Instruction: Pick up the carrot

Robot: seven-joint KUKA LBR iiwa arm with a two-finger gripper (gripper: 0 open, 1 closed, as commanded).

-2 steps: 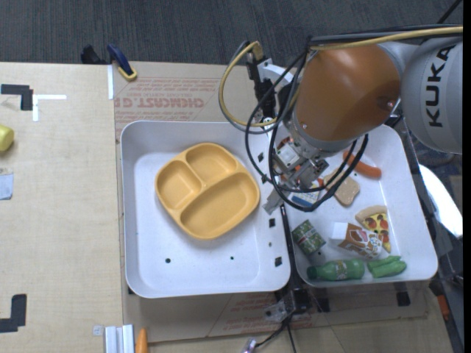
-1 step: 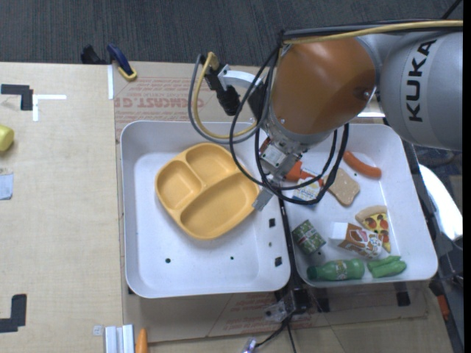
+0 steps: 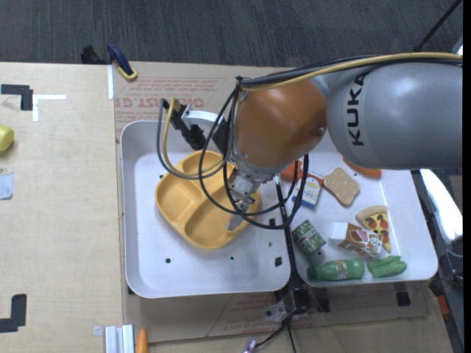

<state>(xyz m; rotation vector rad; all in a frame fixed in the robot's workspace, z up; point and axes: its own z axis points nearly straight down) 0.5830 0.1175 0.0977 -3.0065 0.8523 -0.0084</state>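
- Judging by this view, the pick has not begun: the gripper (image 3: 238, 213) hangs over the yellow divided plate (image 3: 184, 204) in the left bin (image 3: 147, 271), with nothing visible in it
- Whether the gripper is open or closed cannot be told; wrist and cables hide its tip
- The likeliest carrot (image 3: 366, 172) is an orange sliver in the right bin (image 3: 419, 263), towards that bin's 12 o'clock edge, peeking out from under the grey arm just at 3 o'clock of the bread slice (image 3: 342, 186)
- A second orange-red patch (image 3: 293, 169) shows at 9 o'clock of the bread; whether it belongs to the same piece is unclear
- Left to do: cross to the right bin, descend, close on the carrot, lift
- Long axis: the visible strip seems to run roughly 9 to 3 o'clock, but too much is covered to say which end is the tip
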